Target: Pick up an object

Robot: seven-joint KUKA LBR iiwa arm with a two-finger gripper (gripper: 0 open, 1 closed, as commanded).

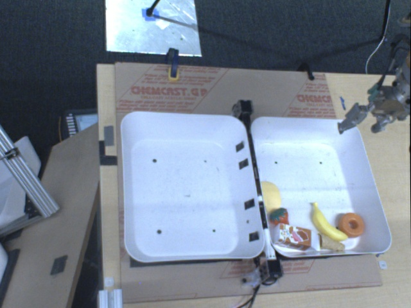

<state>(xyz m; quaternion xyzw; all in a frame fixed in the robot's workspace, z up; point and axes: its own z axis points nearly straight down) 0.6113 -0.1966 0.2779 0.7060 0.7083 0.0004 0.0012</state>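
Two shallow white bins are seen side by side on the tabletop (pixel 212 82), which is covered by a printed cardboard sheet. The left bin (pixel 186 185) and the right bin (pixel 308 153) are joined along a dark central divider with clips.

In the right bin, all objects are gathered along the near edge. A banana (pixel 324 223) lies at a slant, with an orange ring-shaped object (pixel 351 224) just beside it on the right. A pale yellow rounded object (pixel 270 194) rests against the left wall; near it sit a small red and green object (pixel 278 216) and a red and white printed packet (pixel 295 236). The far half of that bin's floor is left open, giving room for descent.

The hand (pixel 359 117) is observed at the far right corner of the right bin, over its rim, well apart from the objects. Two dark fingers are seen spread apart, released, with nothing between them and nothing touched.

A reflective metal sheet (pixel 153 18) lies on the dark carpet at the far side, beyond the tabletop edge.
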